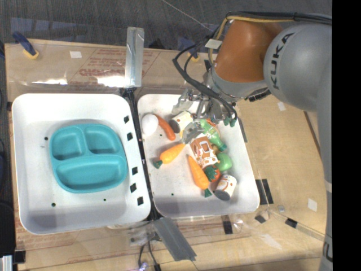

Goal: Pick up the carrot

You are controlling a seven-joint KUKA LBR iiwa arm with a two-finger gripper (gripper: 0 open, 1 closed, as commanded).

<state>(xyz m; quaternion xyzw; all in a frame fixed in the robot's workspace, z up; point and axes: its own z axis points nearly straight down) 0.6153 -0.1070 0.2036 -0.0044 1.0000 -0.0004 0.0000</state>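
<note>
Camera view: we are seeing the claw (194,130) hanging low over the upper middle of the right bin (243,205). Its opening is lost in clutter, so we cannot tell its state, nor whether it is gripping anything. We are judging the pick unfinished: three orange, tapered, green-ended carrots are lying loose, the nearest carrot (171,152) just below-left.

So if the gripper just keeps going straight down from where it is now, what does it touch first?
Probably the printed snack packet and green items beside it, not a carrot. The gripper hangs over the right bin's upper clutter; depth is hard to judge from this slant.
</note>
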